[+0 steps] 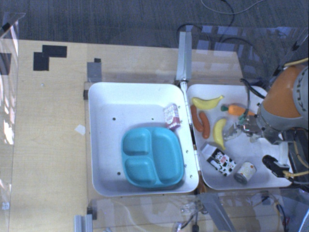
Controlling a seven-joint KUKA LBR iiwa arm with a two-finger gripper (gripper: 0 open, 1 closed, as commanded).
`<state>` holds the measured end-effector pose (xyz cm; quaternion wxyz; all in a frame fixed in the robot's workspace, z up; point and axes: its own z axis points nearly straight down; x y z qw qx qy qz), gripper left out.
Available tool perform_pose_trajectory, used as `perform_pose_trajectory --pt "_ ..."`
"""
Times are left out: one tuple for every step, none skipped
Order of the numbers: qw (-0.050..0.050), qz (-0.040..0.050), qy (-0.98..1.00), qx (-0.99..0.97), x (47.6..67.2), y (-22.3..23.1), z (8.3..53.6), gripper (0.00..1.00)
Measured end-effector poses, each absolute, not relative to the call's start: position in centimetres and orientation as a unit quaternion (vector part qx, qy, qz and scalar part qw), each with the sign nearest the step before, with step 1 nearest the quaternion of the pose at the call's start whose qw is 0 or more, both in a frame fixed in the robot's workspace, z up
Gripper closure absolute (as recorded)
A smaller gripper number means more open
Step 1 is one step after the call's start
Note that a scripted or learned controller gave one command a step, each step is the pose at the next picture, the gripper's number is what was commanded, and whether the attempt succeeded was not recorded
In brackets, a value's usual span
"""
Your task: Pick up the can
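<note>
Table [53, 144]: pale wood surface carrying two shallow white bins side by side; black tape marks [48, 56] at its far left corner.
Left bin [104, 110]: one, white, rounded corners.
Blue tray [152, 157]: one, three compartments, lying flat in the near right part of the left bin.
Wrapped packet [172, 116]: one, red and white, tilted against the right wall of the left bin, just beyond the blue tray.
Right bin [260, 180]: one, white, touching the left bin along a shared edge.
Sausage [200, 121]: one, red-brown, lying along the left side of the right bin.
Bananas: two; far banana [207, 102] lies crosswise near the back wall, near banana [219, 132] lies lengthwise just beside the sausage.
Carrot [235, 109]: one, orange with a green end, near the back of the right bin, right of the far banana.
Black-and-white box [220, 160]: one, patterned, lying flat at the near side of the right bin.
Can [245, 171]: one, lying on its side in the near part of the right bin, just right of the black-and-white box, apart from the gripper.
Gripper [237, 129]: one, low over the middle of the right bin, just right of the near banana.
Fingers: cannot tell whether apart or together; nothing is visibly held between them.
Arm [289, 100]: grey with an orange band, reaching in over the right bin's right side.
</note>
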<state>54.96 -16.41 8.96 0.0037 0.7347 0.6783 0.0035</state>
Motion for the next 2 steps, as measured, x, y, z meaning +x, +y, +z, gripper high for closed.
perform_pose_trajectory --pt "0.002 0.0019 0.517 0.856 62.9 -14.7 11.6 0.00" --pt "-0.005 -0.0050 0.418 0.908 66.7 -19.6 8.6 0.00"
